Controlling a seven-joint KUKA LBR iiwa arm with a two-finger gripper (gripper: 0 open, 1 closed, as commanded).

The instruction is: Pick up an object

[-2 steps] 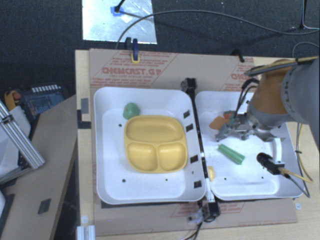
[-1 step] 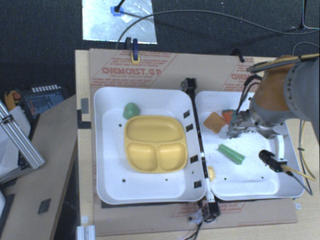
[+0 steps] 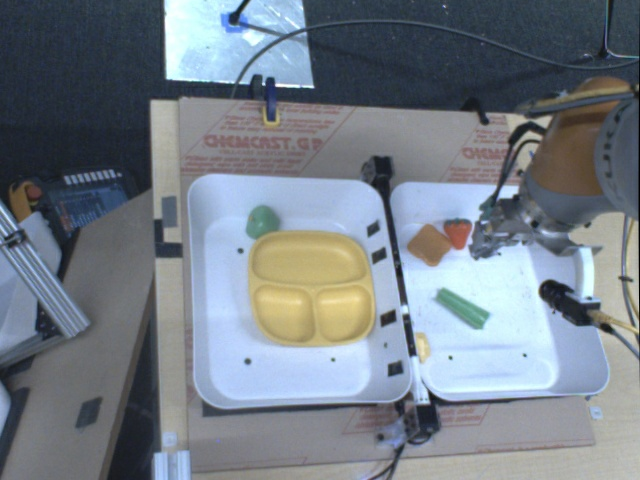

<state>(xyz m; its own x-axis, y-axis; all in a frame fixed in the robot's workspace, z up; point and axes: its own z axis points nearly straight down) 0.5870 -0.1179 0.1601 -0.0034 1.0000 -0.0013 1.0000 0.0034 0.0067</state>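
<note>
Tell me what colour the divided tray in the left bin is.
Yellow; the divided tray shows in the camera view.

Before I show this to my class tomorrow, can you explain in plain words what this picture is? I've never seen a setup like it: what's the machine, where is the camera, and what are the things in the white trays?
It is one photo, taken by a fixed camera above a bench, looking down at a slant. The grey and orange shape at the right is a robot arm; its gripper is its two-fingered hand. Its job is to pick up an object.

Two shallow white bins sit side by side. The left bin holds a yellow divided plate and a small green lump just behind it. The right bin holds an orange block, a toy carrot and a green stick.

The gripper hovers close beside the carrot. Nothing is visibly between its fingers.
</note>
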